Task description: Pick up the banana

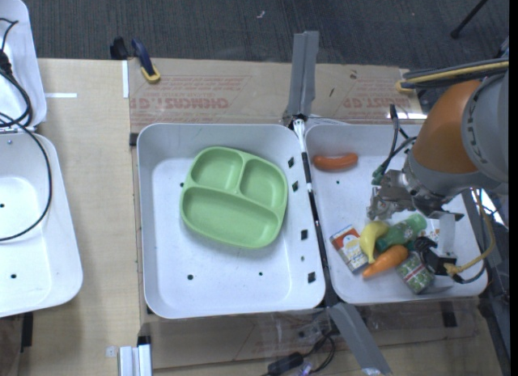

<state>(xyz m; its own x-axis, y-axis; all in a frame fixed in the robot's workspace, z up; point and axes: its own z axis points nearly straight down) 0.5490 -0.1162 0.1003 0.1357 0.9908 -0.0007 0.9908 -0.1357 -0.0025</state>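
Arm (453, 136) reaches from the right, bent down over the right bin (324, 229); gripper (387, 204) just above the banana (372, 237); its grip cannot be told. Cardboard (194, 91) lettering reads reversed, unclear.

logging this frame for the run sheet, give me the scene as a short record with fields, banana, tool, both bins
banana: yellow banana in the right bin, lying among other items
neighbours: carrot below it, small carton to its left, green item to its right
tool: tool low over the right bin, just above the banana
other item: sausage near the right bin's back wall, apart from the pile
left bin: left bin holds a green divided plate
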